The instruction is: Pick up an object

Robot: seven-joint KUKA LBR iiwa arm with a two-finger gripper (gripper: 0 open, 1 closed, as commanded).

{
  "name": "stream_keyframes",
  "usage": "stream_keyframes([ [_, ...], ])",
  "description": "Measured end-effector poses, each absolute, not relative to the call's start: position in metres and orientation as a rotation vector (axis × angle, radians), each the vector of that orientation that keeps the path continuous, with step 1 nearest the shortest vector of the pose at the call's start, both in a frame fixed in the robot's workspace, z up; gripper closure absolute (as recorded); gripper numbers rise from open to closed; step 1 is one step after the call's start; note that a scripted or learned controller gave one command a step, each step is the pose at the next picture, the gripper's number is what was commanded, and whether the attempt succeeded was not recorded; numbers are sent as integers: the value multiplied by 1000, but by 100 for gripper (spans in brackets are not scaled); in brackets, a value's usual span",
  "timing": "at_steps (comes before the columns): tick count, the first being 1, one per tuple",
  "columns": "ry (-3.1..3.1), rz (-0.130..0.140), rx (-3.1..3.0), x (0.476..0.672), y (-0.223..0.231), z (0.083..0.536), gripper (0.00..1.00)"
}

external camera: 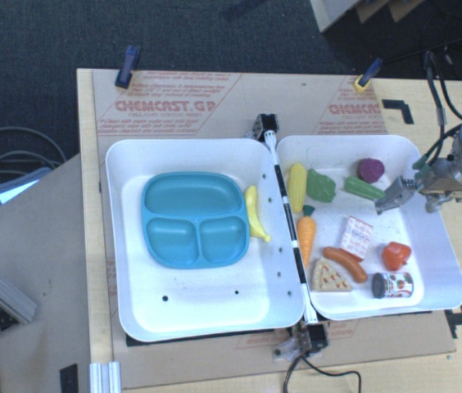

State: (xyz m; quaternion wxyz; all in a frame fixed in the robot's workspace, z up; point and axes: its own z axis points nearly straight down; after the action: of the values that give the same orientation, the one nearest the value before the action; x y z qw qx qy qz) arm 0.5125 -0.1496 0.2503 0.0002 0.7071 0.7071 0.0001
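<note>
Because the toy food lies scattered across the right bin, I hang above its right side, where several pieces sit close below. My fingers are spread and pinch nothing, touching nothing I can make out. Nearest are the green pepper and purple piece; the tomato and can lie nearer the front rim.

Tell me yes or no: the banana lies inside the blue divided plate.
No. The banana lies on the left bin's white floor, beside the right edge of the blue plate, not in any compartment.
</note>
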Motion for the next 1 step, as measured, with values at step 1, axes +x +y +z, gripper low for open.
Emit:
stream_keyframes([
  [1,2221,-1,2223,479,-178,172,0],
])
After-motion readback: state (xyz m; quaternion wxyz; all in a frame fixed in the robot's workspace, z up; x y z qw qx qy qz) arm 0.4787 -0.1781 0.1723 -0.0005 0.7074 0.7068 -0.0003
